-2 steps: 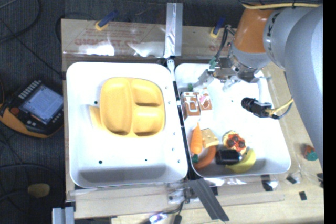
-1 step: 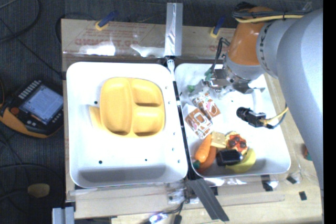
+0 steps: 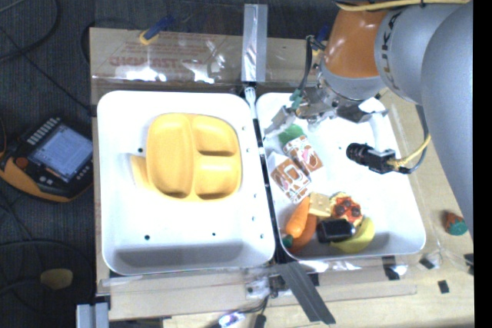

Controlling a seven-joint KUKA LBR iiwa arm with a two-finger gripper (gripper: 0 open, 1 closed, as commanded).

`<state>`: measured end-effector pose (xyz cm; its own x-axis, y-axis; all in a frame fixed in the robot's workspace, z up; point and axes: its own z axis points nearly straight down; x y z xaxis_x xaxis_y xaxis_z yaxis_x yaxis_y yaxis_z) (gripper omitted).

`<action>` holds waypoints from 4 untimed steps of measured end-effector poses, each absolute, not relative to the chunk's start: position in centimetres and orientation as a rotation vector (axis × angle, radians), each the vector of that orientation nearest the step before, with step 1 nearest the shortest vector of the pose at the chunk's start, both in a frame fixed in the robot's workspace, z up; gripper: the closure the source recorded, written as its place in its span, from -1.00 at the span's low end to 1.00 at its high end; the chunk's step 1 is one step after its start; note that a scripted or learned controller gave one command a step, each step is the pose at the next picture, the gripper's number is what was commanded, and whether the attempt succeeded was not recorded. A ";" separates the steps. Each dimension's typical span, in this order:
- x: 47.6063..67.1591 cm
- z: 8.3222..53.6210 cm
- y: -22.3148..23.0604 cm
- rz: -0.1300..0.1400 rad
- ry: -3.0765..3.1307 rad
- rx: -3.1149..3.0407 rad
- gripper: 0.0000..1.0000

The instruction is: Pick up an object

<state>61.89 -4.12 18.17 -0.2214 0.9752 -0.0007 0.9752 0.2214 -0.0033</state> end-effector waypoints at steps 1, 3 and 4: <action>60.4 18.1 -5.6 0.003 -2.409 -2.010 -1.00; 51.3 19.4 -6.0 0.003 -2.585 -1.779 -1.00; 53.7 9.9 -9.7 0.001 -2.536 -1.848 -1.00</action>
